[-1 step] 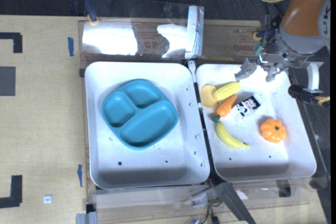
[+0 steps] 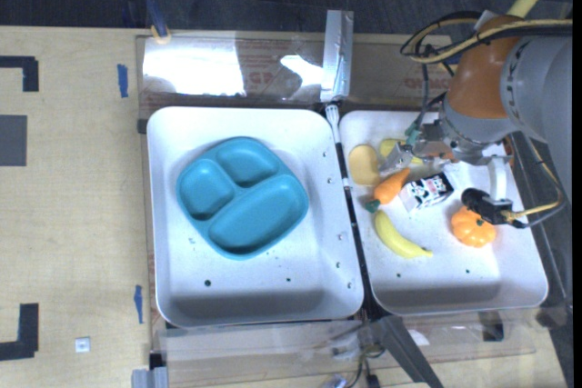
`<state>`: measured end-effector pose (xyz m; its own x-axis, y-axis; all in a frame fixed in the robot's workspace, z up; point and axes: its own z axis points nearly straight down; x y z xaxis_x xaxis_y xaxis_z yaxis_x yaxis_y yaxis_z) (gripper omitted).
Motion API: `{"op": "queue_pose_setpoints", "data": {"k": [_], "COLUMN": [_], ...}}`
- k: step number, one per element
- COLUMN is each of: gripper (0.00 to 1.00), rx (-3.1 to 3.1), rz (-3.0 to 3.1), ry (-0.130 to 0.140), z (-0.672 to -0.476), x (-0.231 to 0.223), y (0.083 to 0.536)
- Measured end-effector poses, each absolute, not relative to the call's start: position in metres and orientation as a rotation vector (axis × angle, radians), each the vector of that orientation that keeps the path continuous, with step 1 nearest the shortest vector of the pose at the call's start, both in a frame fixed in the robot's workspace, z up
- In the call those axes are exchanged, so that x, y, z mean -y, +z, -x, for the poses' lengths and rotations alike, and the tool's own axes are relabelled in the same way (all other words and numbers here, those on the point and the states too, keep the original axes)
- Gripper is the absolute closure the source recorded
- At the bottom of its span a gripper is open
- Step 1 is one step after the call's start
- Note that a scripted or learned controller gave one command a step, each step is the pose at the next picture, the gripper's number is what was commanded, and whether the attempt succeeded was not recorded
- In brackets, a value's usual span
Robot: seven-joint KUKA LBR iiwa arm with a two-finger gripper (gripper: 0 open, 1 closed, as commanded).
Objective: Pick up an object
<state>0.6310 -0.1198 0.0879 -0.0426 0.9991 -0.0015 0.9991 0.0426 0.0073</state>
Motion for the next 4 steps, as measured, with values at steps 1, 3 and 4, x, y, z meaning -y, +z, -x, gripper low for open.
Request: {"op": "queue_pose_setpoints", "data": {"k": [1, 3, 4], "gripper": [1.00, 1.00, 0.00], "rx": [-2.261, -2.258, -2.259], "rz": [-2.169, -2.168, -2.170], "ry": [0.010, 0.013, 0.012], "z": [-0.632, -0.633, -0.633], "x": [0.120, 0.120, 0.120], "y": [0.099, 0.109, 0.108]}}
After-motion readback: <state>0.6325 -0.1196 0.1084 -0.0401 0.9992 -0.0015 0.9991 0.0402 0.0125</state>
